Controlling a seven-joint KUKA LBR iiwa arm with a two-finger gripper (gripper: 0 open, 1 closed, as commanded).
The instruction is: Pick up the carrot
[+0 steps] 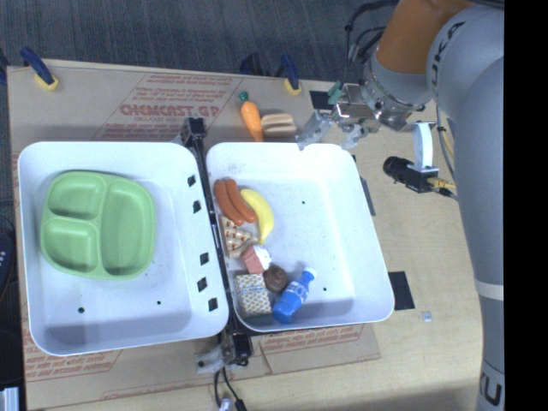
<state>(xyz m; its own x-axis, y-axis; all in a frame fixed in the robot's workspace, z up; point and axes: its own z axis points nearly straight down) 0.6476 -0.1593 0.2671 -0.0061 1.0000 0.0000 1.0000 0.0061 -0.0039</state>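
Hovering over the far right corner of the right-hand bin, the grey two-finger gripper [328, 127] hangs from the arm that reaches in from the right, its orange band [419, 20] high in the view. Its fingers seem slightly spread with nothing between them, though they are small and blurred here, so how far apart they stand cannot be told.

The small orange carrot with a green top [250, 118] lies outside both bins, on the brown cardboard sheet [128, 101] just beyond the far edge where the 2 bins meet. It touches or nearly touches a pale tan bun-shaped piece [277, 125] on its right — the gripper is near that piece but apart from the carrot.

Inside the right shallow white bin [342, 221], toy foods crowd the left wall: 2 reddish sausages [231, 199], a yellow banana [259, 212], a waffle-patterned piece [234, 231], a brown round piece [276, 278] and a blue bottle [293, 296]. The left shallow white bin [51, 315] holds a green divided plate with 3 compartments [98, 223].
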